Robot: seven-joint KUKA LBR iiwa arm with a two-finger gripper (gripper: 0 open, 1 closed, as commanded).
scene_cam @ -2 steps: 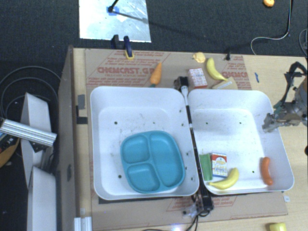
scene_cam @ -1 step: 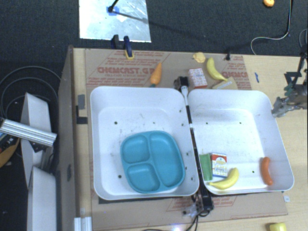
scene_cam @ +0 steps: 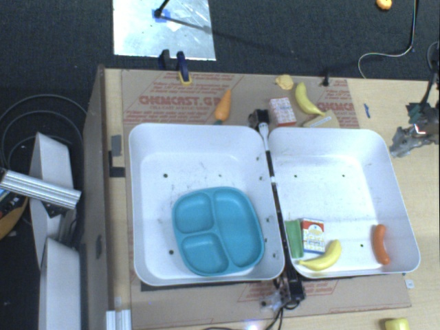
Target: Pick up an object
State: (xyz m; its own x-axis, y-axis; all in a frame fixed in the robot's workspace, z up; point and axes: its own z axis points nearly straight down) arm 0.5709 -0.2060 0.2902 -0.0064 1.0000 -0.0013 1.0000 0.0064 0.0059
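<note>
Banana (scene_cam: 323, 256), box (scene_cam: 313, 236), sausage (scene_cam: 380, 244) along near edge of right bin (scene_cam: 344, 157). Gripper (scene_cam: 412, 137) off right rim; jaws' state unclear. Sausage lies apart: descend centred, straddle narrow width.

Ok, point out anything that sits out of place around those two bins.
Several items lie on the cardboard behind the bins, not in them: a carrot, a small box and a banana. A small orange fruit sits far off on the dark floor. Inside the bins, nothing looks spilled.
</note>
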